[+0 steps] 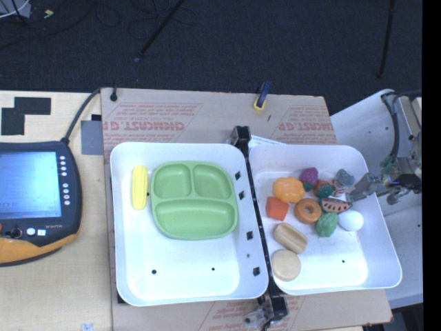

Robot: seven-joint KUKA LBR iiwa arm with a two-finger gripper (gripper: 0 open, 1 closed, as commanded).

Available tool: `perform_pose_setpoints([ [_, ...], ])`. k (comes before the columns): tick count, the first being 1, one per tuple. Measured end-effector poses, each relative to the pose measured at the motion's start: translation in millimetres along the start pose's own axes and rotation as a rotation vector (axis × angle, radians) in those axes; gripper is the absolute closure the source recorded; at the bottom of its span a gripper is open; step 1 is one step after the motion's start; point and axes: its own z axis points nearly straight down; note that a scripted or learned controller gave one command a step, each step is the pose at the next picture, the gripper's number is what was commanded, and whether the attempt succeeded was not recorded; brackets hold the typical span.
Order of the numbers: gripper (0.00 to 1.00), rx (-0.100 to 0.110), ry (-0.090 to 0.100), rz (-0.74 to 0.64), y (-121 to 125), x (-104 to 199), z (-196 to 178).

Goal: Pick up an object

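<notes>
Right now the toy foods [311, 209] sit bunched in the right bin [375, 267] so the pincer [363, 188] can reach them, but I cannot tell its grip.

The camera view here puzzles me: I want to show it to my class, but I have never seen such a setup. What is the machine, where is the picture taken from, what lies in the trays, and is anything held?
One fixed camera looks down at a slant on a bench with two shallow white bins. The machine is a robot arm reaching in from the right. Its claw hangs over the right bin's far edge; whether it is open or grips anything is too small to tell.

The left bin holds a green divided plate and a yellow toy corn cob beside it. The right bin holds toy food bunched together: an orange fruit, a red block, a doughnut, a purple piece, a green piece, a white egg, and two bread rolls. The screen device at left is likely the arm's control pad.
</notes>
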Motion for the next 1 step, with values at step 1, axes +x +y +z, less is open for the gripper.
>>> perform_pose_setpoints([
  [1,0.00,0.001,0.000,-0.001,-2.0,6.0,45.8],
])
